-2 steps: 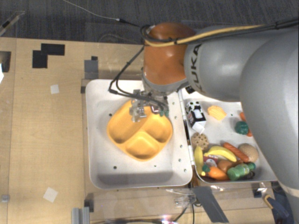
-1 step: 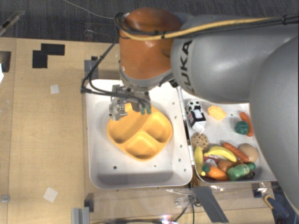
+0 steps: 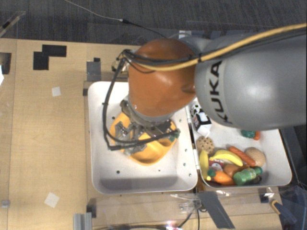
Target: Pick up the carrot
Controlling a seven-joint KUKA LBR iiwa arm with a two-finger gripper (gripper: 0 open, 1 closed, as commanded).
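The carrot is a short orange piece lying at the front of the right bin, among other toy foods. My gripper is over the left bin, well to the left of the carrot, and mostly hidden under the orange wrist band. It hangs directly above a yellow object on that bin's floor. Whether it touches the yellow object cannot be made out.
The right bin also holds a banana, a longer orange-red piece, a tan potato, a green item, a cookie and a black-and-white carton. The grey arm covers that bin's back half.
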